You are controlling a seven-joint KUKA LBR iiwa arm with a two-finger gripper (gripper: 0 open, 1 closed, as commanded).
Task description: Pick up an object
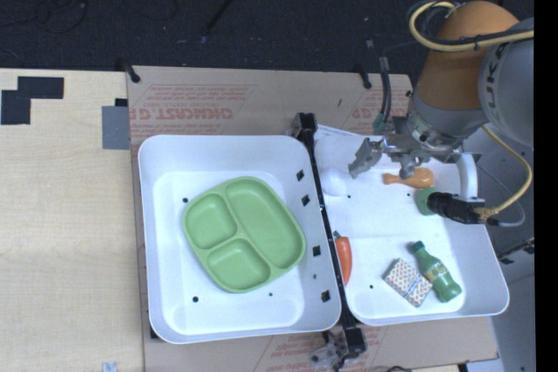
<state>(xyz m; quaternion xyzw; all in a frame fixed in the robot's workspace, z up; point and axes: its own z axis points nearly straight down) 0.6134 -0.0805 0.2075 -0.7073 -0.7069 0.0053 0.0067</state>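
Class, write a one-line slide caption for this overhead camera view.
KUKA arm's gripper hovers over the right bin holding carrot, green bottle and patterned box; green divided plate in left bin.

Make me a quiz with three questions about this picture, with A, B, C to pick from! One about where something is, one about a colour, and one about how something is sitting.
1. Where is the divided plate?
A. In the left bin
B. In the right bin
C. On the cardboard outside the bins

2. What colour is the bottle?
A. Red
B. Green
C. Blue

3. How is the bottle sitting?
A. Standing upright
B. Held up in the air
C. Lying on its side

Answers:
1. A, the plate rests on the floor of the left bin, left of the divider.
2. B, the bottle is green, next to a small patterned box in the right bin.
3. C, its long side lies flat on the bin floor, apart from the gripper farther up.
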